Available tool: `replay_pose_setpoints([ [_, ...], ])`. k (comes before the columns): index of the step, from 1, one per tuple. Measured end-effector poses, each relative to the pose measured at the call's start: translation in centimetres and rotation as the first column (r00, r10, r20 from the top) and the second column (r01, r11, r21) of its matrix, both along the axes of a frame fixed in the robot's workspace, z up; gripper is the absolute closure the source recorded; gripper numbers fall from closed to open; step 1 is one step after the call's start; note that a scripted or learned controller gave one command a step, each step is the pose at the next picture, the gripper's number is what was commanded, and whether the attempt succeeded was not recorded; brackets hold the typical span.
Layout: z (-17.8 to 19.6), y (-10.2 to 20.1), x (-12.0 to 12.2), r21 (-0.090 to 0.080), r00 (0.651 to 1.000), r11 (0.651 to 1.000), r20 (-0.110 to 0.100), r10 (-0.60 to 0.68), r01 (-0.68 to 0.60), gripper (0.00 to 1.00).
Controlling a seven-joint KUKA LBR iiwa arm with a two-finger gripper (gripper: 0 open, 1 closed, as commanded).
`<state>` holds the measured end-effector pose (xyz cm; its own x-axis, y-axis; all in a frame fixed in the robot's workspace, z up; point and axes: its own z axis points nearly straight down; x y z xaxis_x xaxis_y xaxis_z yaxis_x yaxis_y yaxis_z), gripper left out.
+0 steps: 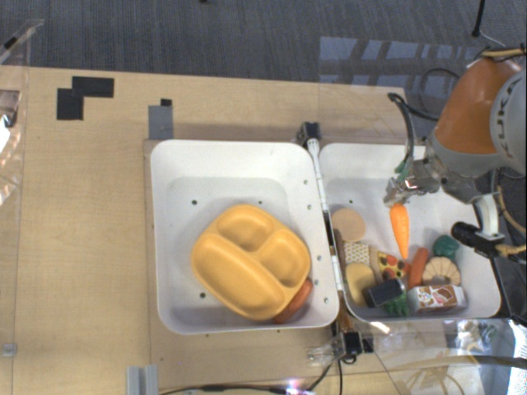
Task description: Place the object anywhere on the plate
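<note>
We found two bins. The left bin (165, 220) kept open white floor from nine through twelve o'clock; one yellow three-compartment plate (251, 259) sat toward five o'clock, with nothing in its hollows and a reddish piece (295, 303) peeking from under its edge. The right bin (362, 171) stood bare at twelve, its clutter (395, 282) heaped at six. The gripper (400, 194) hung over it, pinching the top of one carrot (400, 230), which dangled point-down above the heap.
</note>
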<state>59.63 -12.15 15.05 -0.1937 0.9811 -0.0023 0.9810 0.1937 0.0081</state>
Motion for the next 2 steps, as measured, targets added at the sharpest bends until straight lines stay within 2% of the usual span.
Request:
replay_pose_setpoints([
  [1, 8.09, 1.7, 0.55, -0.003, 0.995, 0.995, 0.009, 0.097, -0.097, 1.0],
  [2, 7.72, 1.68, 0.42, -0.001, 0.995, 0.995, 0.002, 0.095, -0.095, 0.0],
])
